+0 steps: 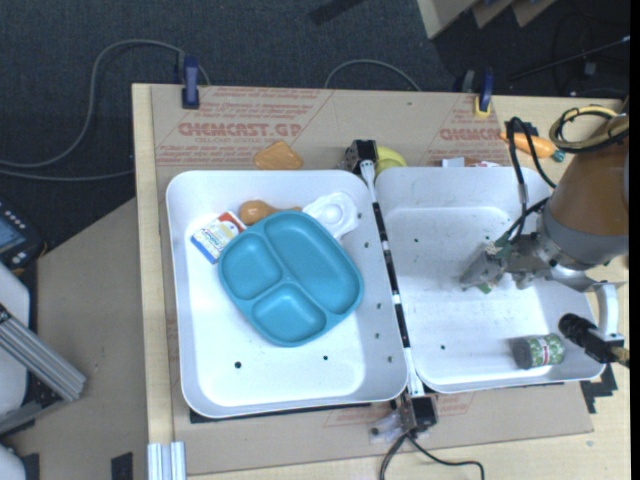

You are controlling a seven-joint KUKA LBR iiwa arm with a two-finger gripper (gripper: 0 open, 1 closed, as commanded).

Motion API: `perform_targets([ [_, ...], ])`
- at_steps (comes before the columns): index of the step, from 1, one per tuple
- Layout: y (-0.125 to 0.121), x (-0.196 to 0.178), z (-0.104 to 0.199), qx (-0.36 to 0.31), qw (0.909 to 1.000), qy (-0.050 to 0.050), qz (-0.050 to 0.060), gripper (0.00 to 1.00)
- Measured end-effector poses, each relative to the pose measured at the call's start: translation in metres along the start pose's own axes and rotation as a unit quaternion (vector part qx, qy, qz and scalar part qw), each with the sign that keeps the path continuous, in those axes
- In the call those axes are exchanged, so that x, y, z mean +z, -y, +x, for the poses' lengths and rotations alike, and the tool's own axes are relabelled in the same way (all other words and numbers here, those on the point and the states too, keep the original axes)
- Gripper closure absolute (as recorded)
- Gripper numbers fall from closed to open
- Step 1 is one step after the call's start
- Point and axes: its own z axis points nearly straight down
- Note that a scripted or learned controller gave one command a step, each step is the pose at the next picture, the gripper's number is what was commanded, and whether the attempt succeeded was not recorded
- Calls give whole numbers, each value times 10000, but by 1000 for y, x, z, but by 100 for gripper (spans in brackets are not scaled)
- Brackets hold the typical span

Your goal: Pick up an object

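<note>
Dark carpet round a wooden bench (pixel 150 298), two white bins side by side on it. Left bin (pixel 200 368): blue divided plate (pixel 288 276) mid-bin, a small carton (pixel 215 235) and an orange lump (pixel 256 210) tucked at its far-left side, a white scoop (pixel 333 211) at the plate's far edge. Right bin (pixel 440 358): a small can (pixel 537 350) lying on its side near the near-right corner. Gripper (pixel 487 273) sits low over the middle of the right bin, well apart from the can, something greenish at its tip; can't tell how far it's open or whether it has a hold. My call: the can is the nearest sure target. Come straight down, straddle it across its short width, close before lifting, mind the bin wall.
</note>
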Motion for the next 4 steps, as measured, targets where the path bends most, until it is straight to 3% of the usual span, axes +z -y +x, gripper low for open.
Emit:
perform_targets([
  [1,-95,29,-50,-24,10000,32,-64,0],
  [2,-63,-16,7,-22,10000,-3,2,0],
  [3,-38,26,-2,-16,10000,28,-89,0],
  [4,-40,12,-4,-10,9999,55,-131,100],
])
